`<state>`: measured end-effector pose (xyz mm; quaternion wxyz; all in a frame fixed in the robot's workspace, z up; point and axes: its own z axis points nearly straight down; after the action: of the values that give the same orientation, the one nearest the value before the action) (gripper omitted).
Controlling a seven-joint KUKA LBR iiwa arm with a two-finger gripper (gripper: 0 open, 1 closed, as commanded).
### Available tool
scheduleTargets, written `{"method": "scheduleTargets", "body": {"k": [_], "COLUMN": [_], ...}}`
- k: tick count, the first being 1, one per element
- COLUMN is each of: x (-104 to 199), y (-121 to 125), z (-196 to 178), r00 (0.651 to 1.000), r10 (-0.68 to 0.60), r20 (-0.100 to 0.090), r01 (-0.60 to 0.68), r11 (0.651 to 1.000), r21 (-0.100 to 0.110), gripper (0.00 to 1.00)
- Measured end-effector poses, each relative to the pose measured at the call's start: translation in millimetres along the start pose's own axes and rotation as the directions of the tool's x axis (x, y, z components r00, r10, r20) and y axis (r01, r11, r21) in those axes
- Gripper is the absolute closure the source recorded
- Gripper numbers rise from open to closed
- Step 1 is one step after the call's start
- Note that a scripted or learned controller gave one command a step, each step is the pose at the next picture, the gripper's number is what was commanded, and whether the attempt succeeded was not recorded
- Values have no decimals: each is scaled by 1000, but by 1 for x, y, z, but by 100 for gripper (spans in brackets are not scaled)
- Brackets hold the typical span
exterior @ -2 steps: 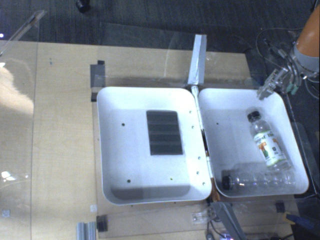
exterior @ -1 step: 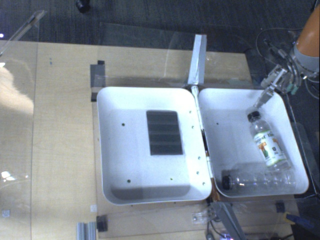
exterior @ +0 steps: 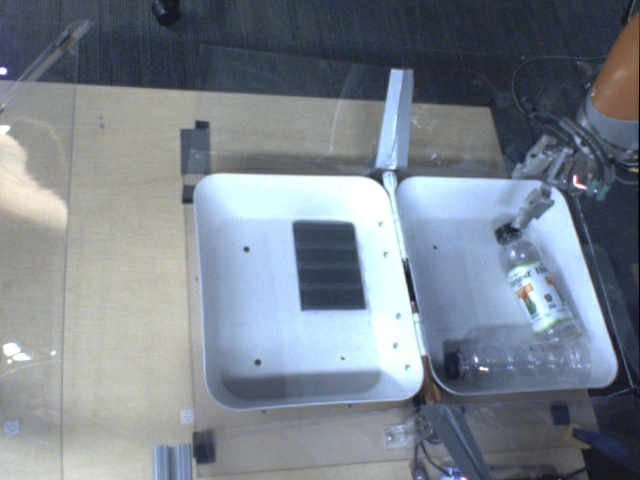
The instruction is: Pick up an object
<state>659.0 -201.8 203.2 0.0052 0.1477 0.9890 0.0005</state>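
In the right bin (exterior: 450,218) a clear plastic bottle (exterior: 536,290) with a white and green label lies at a slant, its dark cap pointing to the upper left. A second clear bottle (exterior: 515,361) with a dark cap lies along that bin's front wall. A black ribbed rectangular block (exterior: 328,265) lies flat in the middle of the left bin (exterior: 230,298). My gripper (exterior: 540,196) hangs over the right bin's far right corner, just above the labelled bottle's cap end. Nothing shows in its grasp.
The grey arm with its orange band (exterior: 615,88) comes in from the upper right, trailing cables. A metal post (exterior: 395,118) stands behind the seam between the bins. A clear sheet covers the bench at the left.
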Motion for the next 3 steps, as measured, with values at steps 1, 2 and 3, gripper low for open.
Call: {"method": "scheduleTargets", "body": {"k": [1,2,3], "x": [0,-4,-7], "y": [-3,-1,1], "z": [-16,-14,-8], "r00": [998,961,916], "r10": [-62,-275,-401], "r20": [2,3,3], "r01": [62,275,401], "r11": [998,961,916], "r21": [0,1,1], "gripper": [0,0,0]}}
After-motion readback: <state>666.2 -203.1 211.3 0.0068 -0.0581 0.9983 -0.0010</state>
